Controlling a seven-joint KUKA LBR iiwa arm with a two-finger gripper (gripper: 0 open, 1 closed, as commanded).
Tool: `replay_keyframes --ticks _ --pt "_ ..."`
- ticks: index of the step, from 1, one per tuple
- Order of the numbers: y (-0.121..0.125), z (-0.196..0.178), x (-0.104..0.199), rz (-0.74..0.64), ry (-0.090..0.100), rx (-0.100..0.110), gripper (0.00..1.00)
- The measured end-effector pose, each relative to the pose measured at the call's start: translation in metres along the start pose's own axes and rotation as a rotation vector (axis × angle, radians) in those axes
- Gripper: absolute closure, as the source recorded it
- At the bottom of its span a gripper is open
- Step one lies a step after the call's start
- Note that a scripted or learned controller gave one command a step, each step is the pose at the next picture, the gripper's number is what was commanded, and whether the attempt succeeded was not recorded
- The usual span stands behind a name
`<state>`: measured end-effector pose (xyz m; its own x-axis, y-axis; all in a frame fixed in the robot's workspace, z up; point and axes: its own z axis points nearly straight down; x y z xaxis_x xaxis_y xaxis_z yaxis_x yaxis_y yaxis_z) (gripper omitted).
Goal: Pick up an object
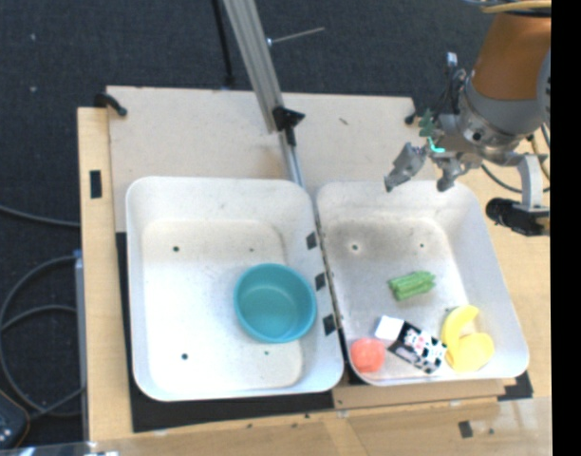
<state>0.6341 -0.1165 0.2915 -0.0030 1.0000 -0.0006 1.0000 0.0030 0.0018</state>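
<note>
Green and ridged, the small toy vegetable (pixel 411 284) lies on its side near the middle of the right bin (pixel 366 207), apart from the cluster at the bin's near edge: an orange ball (pixel 367 354), a black-and-white patterned block (pixel 410 341) touching it on one side, and a yellow toy (pixel 466 338) just beside the block. A teal bowl (pixel 274 302) sits in the left bin (pixel 177 217). The gripper (pixel 423 169) hangs above the far rim of the right bin with its two fingers spread apart and nothing between them, well away from every object. The green piece looks the easiest pick, judging by its clear surroundings; it is probably light, hollow plastic, stiff enough to squeeze, though its rounded body could roll or slip sideways. Closing across its narrow width at mid-length, fingers square to its long axis, seems the safest hold. The ball would likely squirt out, and the crowded block leaves little room for fingers.
</note>
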Motion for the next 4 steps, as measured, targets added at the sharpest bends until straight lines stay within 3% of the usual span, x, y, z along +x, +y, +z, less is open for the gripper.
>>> replay_keyframes --ticks 3,4 --pt "-0.013 0.160 0.000 0.005 -0.001 0.006 0.00" --pt "-0.011 0.146 -0.001 0.010 0.000 -0.002 1.00"
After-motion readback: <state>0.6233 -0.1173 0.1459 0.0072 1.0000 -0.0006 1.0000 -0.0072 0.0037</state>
